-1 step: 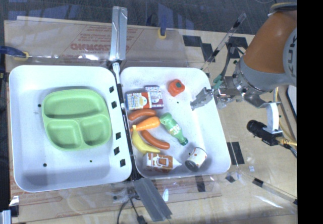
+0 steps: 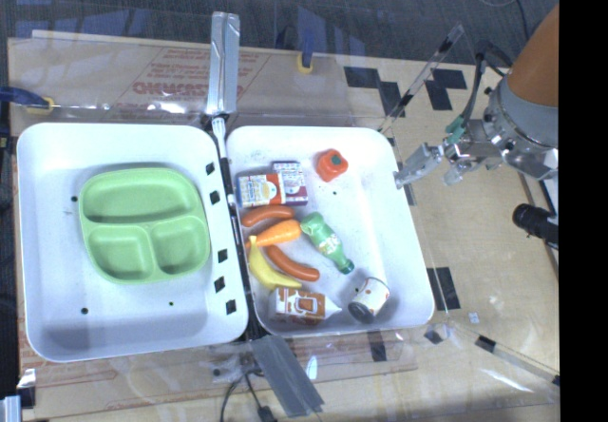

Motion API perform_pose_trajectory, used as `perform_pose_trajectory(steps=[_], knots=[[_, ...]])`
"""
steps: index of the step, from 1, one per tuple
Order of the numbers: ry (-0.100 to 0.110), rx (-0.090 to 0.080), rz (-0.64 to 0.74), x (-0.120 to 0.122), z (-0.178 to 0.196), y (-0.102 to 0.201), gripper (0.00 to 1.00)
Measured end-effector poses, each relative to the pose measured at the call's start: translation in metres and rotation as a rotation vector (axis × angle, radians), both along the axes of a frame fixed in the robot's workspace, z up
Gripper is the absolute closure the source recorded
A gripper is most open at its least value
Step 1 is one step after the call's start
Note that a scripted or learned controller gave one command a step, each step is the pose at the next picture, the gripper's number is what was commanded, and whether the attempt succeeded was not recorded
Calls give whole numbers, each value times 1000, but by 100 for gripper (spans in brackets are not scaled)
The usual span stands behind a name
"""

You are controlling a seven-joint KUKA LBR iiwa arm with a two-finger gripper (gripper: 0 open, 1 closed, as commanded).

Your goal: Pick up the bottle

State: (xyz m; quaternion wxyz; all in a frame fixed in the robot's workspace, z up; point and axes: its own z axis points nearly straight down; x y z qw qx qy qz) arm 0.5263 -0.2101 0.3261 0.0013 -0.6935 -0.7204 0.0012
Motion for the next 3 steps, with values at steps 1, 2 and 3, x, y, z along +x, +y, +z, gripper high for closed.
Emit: perform_pose_trajectory(steps=[1, 2, 3], knots=[[3, 3, 314, 5, -109, 59, 0], [-1, 2, 489, 19, -236, 67, 0], [3, 4, 492, 19, -229, 66, 100]])
